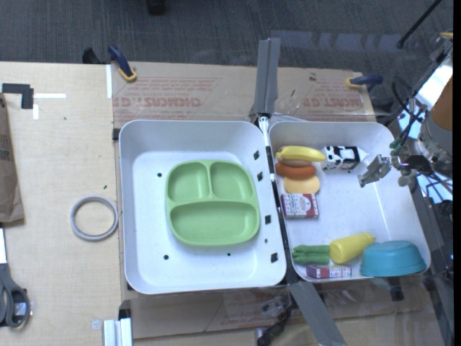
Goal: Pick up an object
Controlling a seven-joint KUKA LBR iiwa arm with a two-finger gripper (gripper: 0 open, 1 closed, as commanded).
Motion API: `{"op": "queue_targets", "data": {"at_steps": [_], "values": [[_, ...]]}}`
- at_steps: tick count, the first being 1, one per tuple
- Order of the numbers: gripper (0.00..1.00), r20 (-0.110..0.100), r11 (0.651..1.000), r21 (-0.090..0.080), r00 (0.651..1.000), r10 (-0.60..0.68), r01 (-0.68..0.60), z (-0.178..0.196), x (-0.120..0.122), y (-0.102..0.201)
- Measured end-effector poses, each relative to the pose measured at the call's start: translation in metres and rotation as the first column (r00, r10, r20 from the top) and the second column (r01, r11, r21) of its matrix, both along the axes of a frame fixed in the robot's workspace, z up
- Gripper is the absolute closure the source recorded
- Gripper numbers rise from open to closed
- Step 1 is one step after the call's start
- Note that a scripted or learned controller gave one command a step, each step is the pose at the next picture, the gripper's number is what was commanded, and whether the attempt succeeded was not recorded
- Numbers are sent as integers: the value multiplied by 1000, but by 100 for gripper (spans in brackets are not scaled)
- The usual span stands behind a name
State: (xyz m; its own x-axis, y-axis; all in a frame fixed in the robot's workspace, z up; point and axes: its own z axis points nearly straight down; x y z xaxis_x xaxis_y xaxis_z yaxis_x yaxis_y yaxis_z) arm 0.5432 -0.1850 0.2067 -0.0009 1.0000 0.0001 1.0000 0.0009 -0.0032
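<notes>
Claw (374, 170) hovers over the right bin's (374, 215) right edge, nothing between its fingers; whether they stand apart or together cannot be told. Candidate objects lie untouched: banana (301, 153) and toy cow (340, 157) near the back edge, blue bowl (392, 258) in the front right corner. Picking is not yet begun; approach, grasp and lift remain.

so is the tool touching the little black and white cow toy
Apart. The camera view shows bare white bin floor between the tool and the cow toy, which lies to the tool's left beside the banana.
</notes>
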Motion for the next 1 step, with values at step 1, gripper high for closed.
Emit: {"op": "queue_targets", "data": {"at_steps": [1], "values": [[0, 1, 993, 0, 993, 114, -114, -70, 46, 45]]}}
